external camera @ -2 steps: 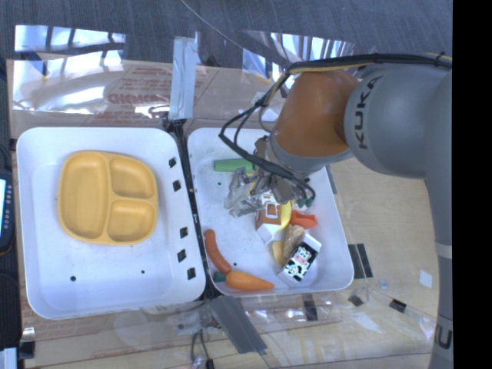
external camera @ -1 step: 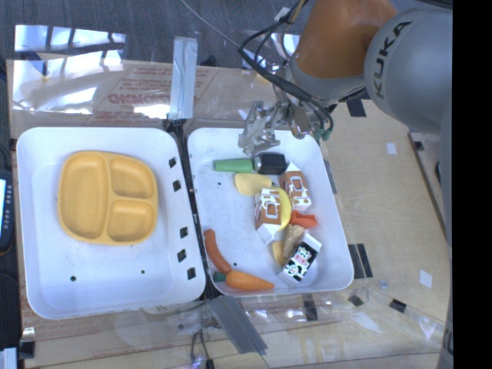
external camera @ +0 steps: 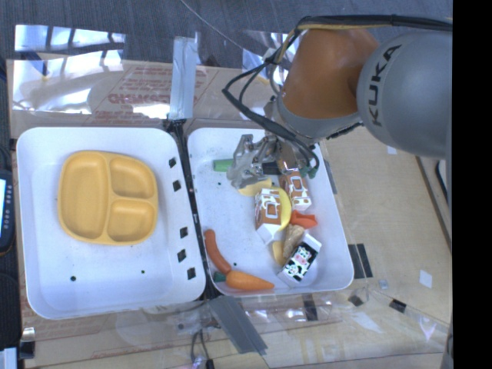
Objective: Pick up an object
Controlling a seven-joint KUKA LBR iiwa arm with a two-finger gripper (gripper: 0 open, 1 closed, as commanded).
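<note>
- Reaching down into the right bin (external camera: 201, 206), the gripper (external camera: 247, 162) sits low at the top of the toy-food pile, probably lining up a grab.
- Whether it grips anything, I cannot tell.
- Likely targets crowd just beside it: a yellow banana (external camera: 281, 203), small cartons (external camera: 270, 211), an orange carrot (external camera: 247, 281).
- A yellow divided plate (external camera: 108, 197) lies alone in the left bin (external camera: 38, 283).
</note>
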